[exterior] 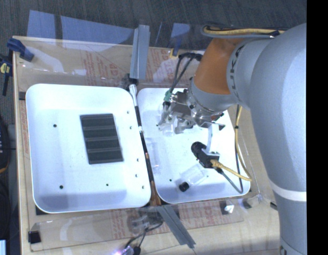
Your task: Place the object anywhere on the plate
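Two shallow white bins side by side on the bench. In the left bin [42, 142], near its middle: a dark ribbed plate [102, 138], lying flat, long side running away from the camera, with bare white floor all round it. Probably set there to leave a wide, forgiving target with no wall in the way of a drop.

In the right bin [153, 105], close to the near wall: a small clear container with a black cap [191, 175], on its side, cap towards the near-left corner. Hard to make out against the white floor; body nearly see-through. Not on the plate, and a bin wall away from it.

Reaching in from the right: the grey arm [270, 89] with its orange band, bent down over the far half of the right bin. Gripper [171, 120] low over the floor there, well apart from the container and nearer the far wall. Nothing seen in its grasp. Spread or pressed together: cannot tell, too cluttered and small at this slant.

Between gripper and container: a black cable fitting [199, 150] with a yellow lead, seemingly part of the arm's wiring.

Judged so far: task barely begun, pick not yet made. Likely risks: slippery rounded body, closeness to the near wall.
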Controlling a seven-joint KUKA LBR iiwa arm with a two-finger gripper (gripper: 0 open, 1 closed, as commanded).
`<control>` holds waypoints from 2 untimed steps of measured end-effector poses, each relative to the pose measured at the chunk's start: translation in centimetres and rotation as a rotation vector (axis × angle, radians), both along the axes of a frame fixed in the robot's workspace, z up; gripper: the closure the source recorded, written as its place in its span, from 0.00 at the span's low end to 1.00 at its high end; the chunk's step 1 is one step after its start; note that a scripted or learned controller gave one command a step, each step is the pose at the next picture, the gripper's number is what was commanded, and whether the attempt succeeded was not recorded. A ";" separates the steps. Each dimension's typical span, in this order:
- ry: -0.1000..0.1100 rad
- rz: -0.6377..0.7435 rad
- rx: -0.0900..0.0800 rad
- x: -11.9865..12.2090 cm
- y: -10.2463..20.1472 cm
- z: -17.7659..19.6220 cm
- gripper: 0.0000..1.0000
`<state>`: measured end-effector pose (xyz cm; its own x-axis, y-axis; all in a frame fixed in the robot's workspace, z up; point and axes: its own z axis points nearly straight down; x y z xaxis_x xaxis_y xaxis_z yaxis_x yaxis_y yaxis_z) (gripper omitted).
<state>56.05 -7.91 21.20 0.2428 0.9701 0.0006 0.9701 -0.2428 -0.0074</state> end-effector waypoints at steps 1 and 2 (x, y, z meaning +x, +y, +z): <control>0.003 -0.190 -0.002 -7.1 5.8 -2.2 1.00; -0.001 0.092 0.000 -8.4 12.2 -2.1 1.00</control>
<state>47.64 4.33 19.06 0.1527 0.9883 0.0003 0.9883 -0.1527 -0.0064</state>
